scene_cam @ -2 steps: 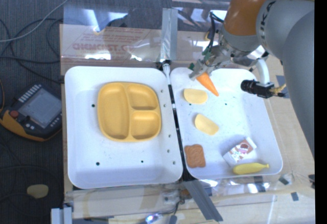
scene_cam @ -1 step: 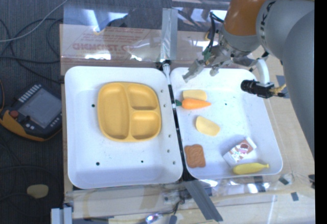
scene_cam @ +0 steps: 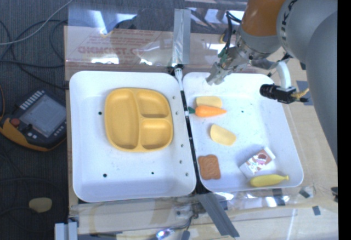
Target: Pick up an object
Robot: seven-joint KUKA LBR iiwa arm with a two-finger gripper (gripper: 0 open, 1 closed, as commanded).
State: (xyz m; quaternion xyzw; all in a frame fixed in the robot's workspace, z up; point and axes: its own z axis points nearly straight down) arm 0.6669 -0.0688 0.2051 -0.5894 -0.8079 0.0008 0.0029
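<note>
Above the carrot (scene_cam: 209, 112), gripper (scene_cam: 215, 77) fingers indistinct

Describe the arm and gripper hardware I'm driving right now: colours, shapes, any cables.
The arm is built from thick, rounded grey segments with a glossy orange band above the wrist. Below the band sits a cluttered metallic gripper, narrow and silvery, with thin wires looped around its mount. A black cylindrical part with a yellow detail juts out beside a white curved bracket.
</note>
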